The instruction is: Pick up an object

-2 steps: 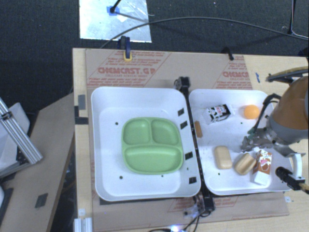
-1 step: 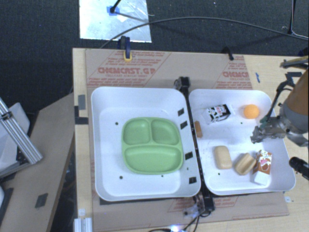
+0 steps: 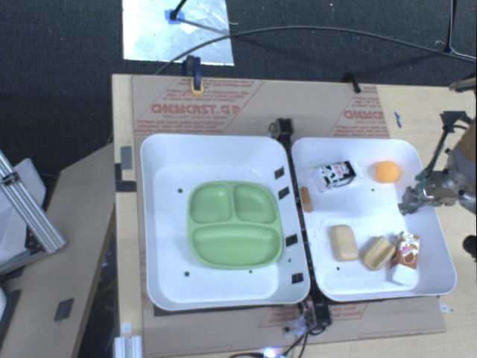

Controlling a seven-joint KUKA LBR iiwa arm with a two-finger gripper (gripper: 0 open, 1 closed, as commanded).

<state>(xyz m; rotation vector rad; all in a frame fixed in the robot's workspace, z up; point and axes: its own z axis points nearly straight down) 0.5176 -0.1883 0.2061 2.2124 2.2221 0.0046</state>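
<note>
The right bin (image 3: 373, 293) holds an orange ball (image 3: 387, 171) at the back right, a black-and-white milk carton (image 3: 337, 174) at the back, a tan soap-like block (image 3: 343, 242), a bread roll (image 3: 378, 253) and a red-and-white carton (image 3: 406, 258) at the front right. A small brown sausage (image 3: 305, 198) lies by the bin's left wall. My gripper (image 3: 412, 201) hangs over the bin's right side, between the orange ball and the red-and-white carton. Nothing shows between its fingertips.
The left bin (image 3: 171, 170) holds a green divided plate (image 3: 235, 224). A black divider with clips (image 3: 292, 207) runs between the bins. A cable (image 3: 335, 32) arcs over the dark floor behind the bench. An aluminium frame (image 3: 30, 207) stands at the left.
</note>
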